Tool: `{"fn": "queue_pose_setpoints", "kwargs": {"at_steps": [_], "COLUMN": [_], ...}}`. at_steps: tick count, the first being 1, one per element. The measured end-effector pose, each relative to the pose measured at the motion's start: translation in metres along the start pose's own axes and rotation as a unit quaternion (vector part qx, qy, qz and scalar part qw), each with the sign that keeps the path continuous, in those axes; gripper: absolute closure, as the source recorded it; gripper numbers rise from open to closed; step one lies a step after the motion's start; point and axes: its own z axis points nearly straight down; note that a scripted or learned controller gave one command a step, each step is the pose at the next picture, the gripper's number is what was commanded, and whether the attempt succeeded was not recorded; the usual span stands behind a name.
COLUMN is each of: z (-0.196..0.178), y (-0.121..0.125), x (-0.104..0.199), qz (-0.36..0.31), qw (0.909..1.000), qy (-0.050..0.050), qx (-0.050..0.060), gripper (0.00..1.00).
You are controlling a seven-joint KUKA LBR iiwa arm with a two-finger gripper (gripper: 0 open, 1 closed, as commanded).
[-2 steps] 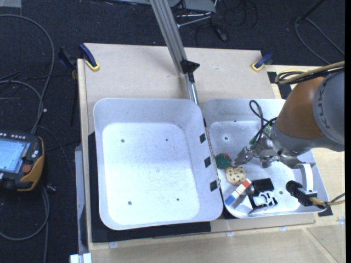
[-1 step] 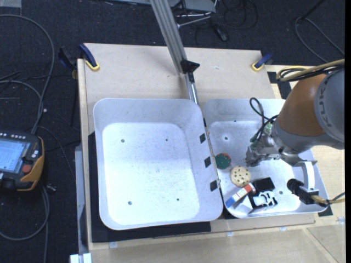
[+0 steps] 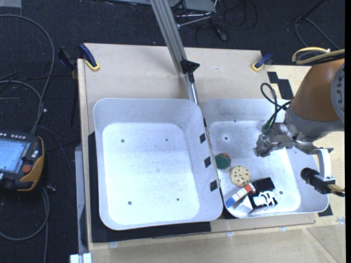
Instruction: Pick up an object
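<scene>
2 white bins side by side on the bench (image 3: 137,70). Landmark: right bin (image 3: 285,193).

Jaws (image 3: 262,148) hanging over the right bin's middle, arm (image 3: 318,100) coming in from its right side – can't tell how far open, too small and dark; nothing seen held between them.

Inside the right bin, all near its front-left part:
- green round object (image 3: 223,160) close to the bin's left wall, forward-left of the jaws, apart from them
- tan speckled disc (image 3: 239,175) just in front-right of the green one
- red-white-blue block (image 3: 240,196) at the front-left corner, just in front of the disc
- black-and-white object (image 3: 264,195) beside the block, toward the bin's front middle – shape unclear

Left bin (image 3: 109,125) touching the right bin's left wall. Metal pole (image 3: 173,32) slanting away behind the right bin's back-left corner. Yellow-black handheld pendant (image 3: 19,160) on the floor, well left of both bins.
</scene>
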Motion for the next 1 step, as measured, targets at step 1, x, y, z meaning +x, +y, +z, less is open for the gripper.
{"fn": "queue_pose_setpoints", "kwargs": {"at_steps": [1], "z": [-0.0518], "y": [0.0012], "x": [-0.0001], "qz": [0.0], "qw": [1.0], "qy": [0.0], "qx": [0.0], "gripper": [1.0]}}
